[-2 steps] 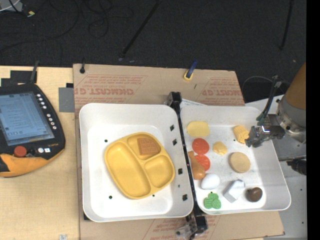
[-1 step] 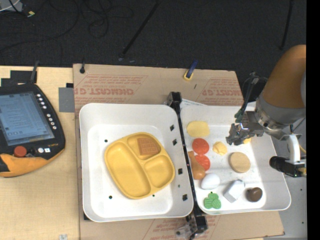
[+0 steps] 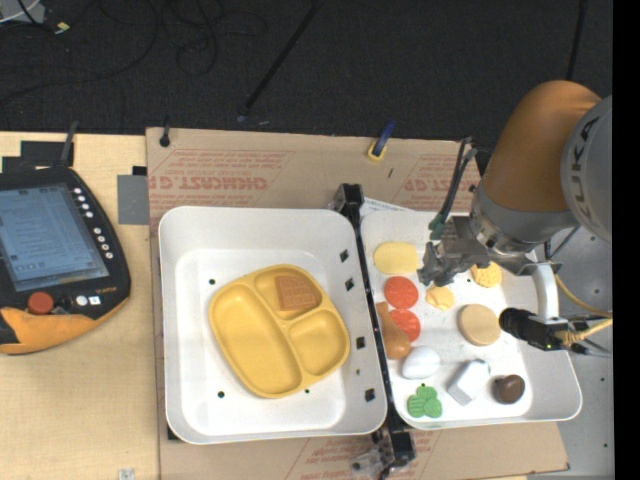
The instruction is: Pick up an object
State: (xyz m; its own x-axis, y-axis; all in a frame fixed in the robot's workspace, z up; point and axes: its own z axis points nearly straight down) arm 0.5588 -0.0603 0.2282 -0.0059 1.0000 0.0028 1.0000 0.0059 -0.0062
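The right bin [image 3: 560, 408] holds several toy foods: a yellow oval [image 3: 396, 258], two red discs [image 3: 401, 292] [image 3: 405, 322], a tan round piece [image 3: 479, 324], a white egg [image 3: 420, 362], a green cluster [image 3: 425, 402], a grey block [image 3: 463, 382] and a brown ball [image 3: 508, 388]. My gripper [image 3: 437, 271] hangs low over the bin's upper middle. It is just above a small yellow piece [image 3: 440, 296] and right of the upper red disc. Another small yellow piece [image 3: 488, 275] lies partly under the wrist.
In the left bin [image 3: 190, 238] lies a yellow divided plate [image 3: 270, 338] with a brown square cracker [image 3: 296, 292] in its top compartment. A tablet controller [image 3: 55, 258] sits on the bench at far left. A black clamp [image 3: 350, 200] joins the bins.
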